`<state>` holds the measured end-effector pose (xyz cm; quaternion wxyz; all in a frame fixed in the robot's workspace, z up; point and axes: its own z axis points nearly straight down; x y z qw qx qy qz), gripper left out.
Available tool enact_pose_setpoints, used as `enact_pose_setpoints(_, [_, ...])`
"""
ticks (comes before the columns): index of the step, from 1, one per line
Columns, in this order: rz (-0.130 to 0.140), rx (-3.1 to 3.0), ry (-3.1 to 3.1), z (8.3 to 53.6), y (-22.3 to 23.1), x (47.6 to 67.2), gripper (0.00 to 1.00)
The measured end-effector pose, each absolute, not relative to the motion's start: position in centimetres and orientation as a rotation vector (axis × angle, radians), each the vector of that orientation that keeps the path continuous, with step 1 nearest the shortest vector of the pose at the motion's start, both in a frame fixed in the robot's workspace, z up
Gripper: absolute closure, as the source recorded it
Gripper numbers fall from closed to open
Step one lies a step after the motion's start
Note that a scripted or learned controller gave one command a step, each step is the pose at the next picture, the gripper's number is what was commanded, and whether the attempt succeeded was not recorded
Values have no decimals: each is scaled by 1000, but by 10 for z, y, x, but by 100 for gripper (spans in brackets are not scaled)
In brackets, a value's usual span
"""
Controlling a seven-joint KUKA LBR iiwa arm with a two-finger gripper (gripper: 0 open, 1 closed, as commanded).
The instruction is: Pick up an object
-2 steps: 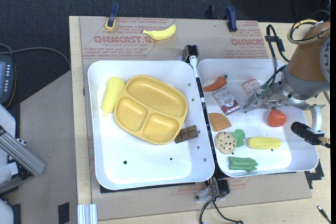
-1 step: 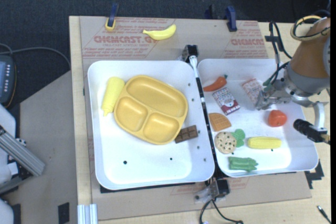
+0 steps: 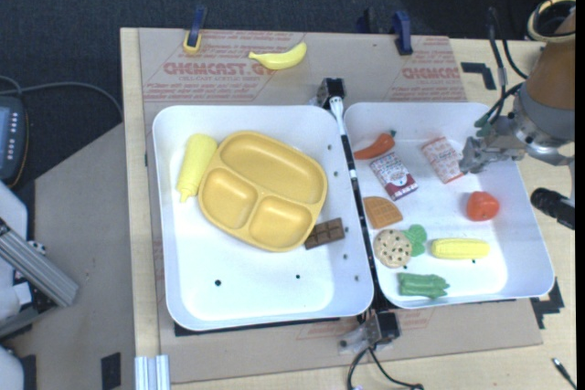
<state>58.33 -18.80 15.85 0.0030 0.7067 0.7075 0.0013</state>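
Two white bins sit side by side on my worktop [image 3: 228,352]. Starting at the left, the left bin [image 3: 265,301] holds a yellow bottle [image 3: 194,165] lying along the left edge of a yellow divided plate [image 3: 263,189], touching it. A brown chocolate piece [image 3: 324,233] lies at the plate's lower right corner, close to the bin's right wall. Behind this bin, on the bare cardboard, rests a yellow banana [image 3: 280,57], with a blue-and-yellow clamp [image 3: 194,30] to its left and a blue clamp [image 3: 400,32] farther right.

The right bin [image 3: 521,274] is crowded. Along its left side I see an orange-red chili pepper [image 3: 375,144], a red and white box [image 3: 394,175] just below it, a waffle piece [image 3: 382,212], then a chocolate-chip cookie [image 3: 393,247] touching a small green piece [image 3: 417,238]. A green vegetable [image 3: 423,285] lies nearest the front wall. Toward the middle are a corn cob [image 3: 459,248], a pale red-printed packet [image 3: 442,159] and a red tomato [image 3: 483,206].

My end effector [image 3: 479,156] hangs at the right, over the bin's far right part, just beside the packet and above the tomato. Nothing shows between its fingers, but I cannot tell how wide they stand.
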Motion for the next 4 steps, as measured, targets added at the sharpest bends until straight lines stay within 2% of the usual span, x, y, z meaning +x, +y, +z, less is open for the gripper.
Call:
enact_pose_setpoints(1, [5, 2214, 2216, 222, -193, 588, 100])
enact_pose_setpoints(2, [2, 2217, 2220, 225, -193, 589, 100])
enact_pose_setpoints(3, [-1, 2219, 2229, 218, -137, 583, 100])
enact_pose_setpoints(4, [0, 2218, 2230, 211, -83, 590, 100])
